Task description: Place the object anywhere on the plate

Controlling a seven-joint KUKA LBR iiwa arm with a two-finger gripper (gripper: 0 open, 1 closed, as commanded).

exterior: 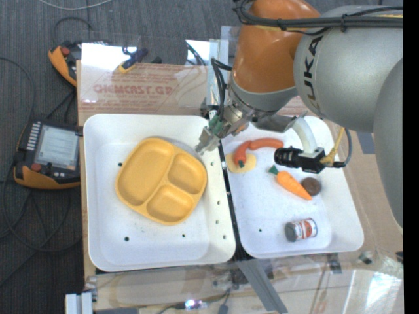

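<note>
A yellow plate point(162, 180) with three compartments lies in a white bin. The gripper point(208, 138) hovers just beside the plate's upper right rim; we cannot tell whether it is spread or pinched, and we see nothing held in it.

The task does not name its object. We judge the likeliest to be the red curved piece point(256, 144), which lies to the right of the plate in the neighbouring bin point(340, 241), near the gripper. It looks like a toy chili or sausage: smooth, glossy, bent in a shallow arc, one end touching a small yellow disc.

We expect it to be light, fairly stiff and a little slippery, not fragile. Across the middle of the arc looks the best place to hold it.

Further right of the plate lie an orange carrot point(292, 184) and a small can point(300, 229).
</note>
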